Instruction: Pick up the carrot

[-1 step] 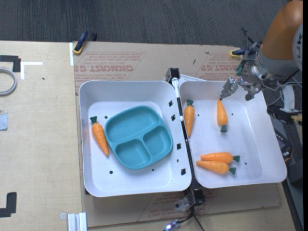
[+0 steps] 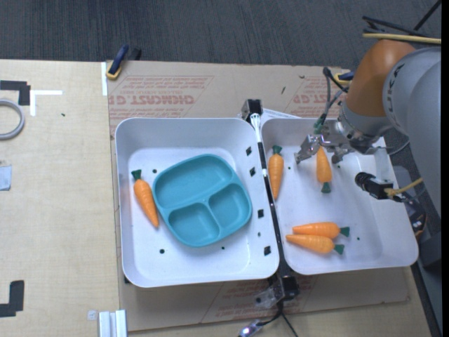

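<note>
Carrot (image 2: 323, 167) sits upright-ish in the upper part of the right bin (image 2: 393, 248), green tip pointing down, w/ the gripper (image 2: 322, 148) right on top of its upper end; the two fingers stand apart on either side of the carrot top, and it looks lodged between them, tho can't tell if it's lifted off the bin floor or resting on it. Arm (image 2: 400, 83) comes in from the right, orange band just above the wrist, grey body filling the upper right corner. Other carrots in the same bin: one (image 2: 276, 174) standing along the left wall near the divider, green end up, and a pair lying near the bottom, upper one (image 2: 317, 229) and lower one (image 2: 313, 243) touching side by side, green tips to the right. Left bin (image 2: 133, 258) holds a teal divided plate (image 2: 202, 199) w/ 3 compartments, tilted diag., and 1 more carrot (image 2: 146, 201) just beside the plate's left edge, green end up. Both bins rest on a cardboard sheet (image 2: 182, 93) on the bench. A blue-and-yellow clip (image 2: 118, 60) lies at the cardboard's upper left corner.
</note>
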Robot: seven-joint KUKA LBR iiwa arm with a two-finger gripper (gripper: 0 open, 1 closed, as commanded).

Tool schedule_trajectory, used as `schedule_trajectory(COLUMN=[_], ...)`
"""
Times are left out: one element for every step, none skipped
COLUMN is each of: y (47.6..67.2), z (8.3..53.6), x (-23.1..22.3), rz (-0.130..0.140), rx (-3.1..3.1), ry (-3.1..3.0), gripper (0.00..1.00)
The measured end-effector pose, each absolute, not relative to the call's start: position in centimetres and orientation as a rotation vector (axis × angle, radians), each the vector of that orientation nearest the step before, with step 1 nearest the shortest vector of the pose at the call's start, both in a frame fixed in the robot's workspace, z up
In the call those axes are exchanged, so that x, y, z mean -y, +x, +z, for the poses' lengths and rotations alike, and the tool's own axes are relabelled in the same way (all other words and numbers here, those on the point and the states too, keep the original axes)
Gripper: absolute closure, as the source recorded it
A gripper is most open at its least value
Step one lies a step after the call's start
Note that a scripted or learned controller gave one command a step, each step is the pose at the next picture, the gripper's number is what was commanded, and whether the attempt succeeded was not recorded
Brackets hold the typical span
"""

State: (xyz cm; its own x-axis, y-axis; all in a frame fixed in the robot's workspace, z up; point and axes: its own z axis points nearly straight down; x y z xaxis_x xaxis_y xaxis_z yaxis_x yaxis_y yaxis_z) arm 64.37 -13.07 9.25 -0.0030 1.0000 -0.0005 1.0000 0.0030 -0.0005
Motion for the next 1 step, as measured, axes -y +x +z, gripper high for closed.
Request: schedule_trajectory(y=[64.4], z=[10.26], x=[13.12], rz=[-0.002], rx=[-2.224], ry=[2.217], gripper=[1.0])
